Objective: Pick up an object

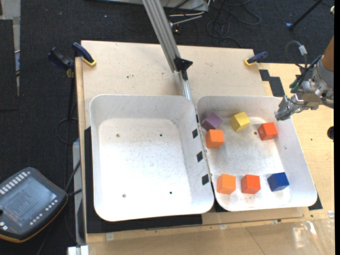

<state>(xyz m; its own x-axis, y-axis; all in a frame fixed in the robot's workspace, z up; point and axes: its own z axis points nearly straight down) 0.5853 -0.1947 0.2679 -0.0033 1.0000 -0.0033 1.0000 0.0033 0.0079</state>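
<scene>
Hovering at the far right rim of the right bin (305,166), my gripper (283,112) hangs with nothing visibly held; it is too small and blurred here to tell how it is set. Nearest to it lies a red-orange cube (267,131), just beside and slightly below in the view, apart from the gripper. Further left along the upper part of that bin sit a yellow cube (240,121), a purple cube (211,121) and, touching the purple one from below, an orange cube (214,138) close to the bin's left wall. Along the lower part stand three more in a row — an orange cube at the lower left (226,184), a red cube (251,184) just beside it, and a blue cube (278,181) to the right. The left bin (101,108) adjoins the right one along a shared edge. Both bins rest on the pale worktop (138,68), with a slanted metal pole (162,28) rising from near the bins' junction, and a handheld control pendant (26,203) lies off the lower left corner.
</scene>
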